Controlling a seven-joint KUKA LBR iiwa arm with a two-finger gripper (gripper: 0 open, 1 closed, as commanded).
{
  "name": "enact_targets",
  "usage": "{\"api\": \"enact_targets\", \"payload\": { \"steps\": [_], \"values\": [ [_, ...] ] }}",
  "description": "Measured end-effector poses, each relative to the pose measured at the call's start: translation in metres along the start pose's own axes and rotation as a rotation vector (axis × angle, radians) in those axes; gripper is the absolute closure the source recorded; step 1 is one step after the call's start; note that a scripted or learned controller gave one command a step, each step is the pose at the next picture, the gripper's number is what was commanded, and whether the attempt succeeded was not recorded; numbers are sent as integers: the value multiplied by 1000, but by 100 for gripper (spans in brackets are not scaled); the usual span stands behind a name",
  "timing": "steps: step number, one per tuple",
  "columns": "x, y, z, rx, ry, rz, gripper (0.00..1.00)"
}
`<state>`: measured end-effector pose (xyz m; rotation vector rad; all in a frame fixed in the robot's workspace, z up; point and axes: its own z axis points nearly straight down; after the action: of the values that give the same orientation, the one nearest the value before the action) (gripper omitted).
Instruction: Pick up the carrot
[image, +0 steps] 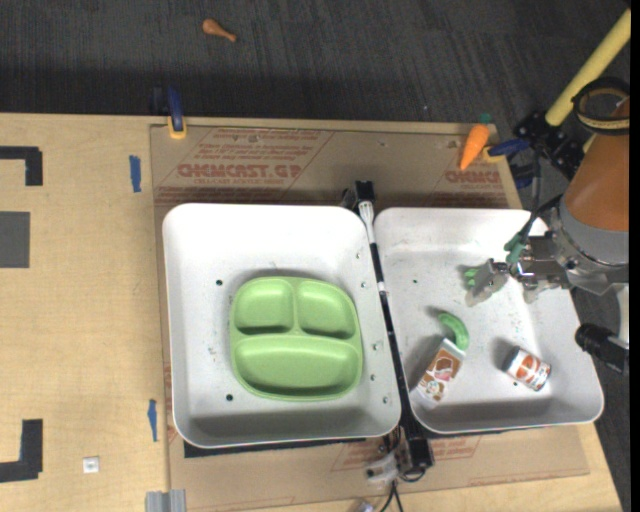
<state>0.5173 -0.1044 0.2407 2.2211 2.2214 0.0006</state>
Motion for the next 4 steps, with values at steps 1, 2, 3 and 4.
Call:
{"api": "enact_targets", "payload": {
  "steps": [1,2,3,4],
  "values": [
    [61,-38,56,3,1,188,0],
    [61,-38,56,2,1,188,0],
    [126,-37,51,1,0,546,0],
    [61,-8,56,0,-1,472,0]
  ]
}}
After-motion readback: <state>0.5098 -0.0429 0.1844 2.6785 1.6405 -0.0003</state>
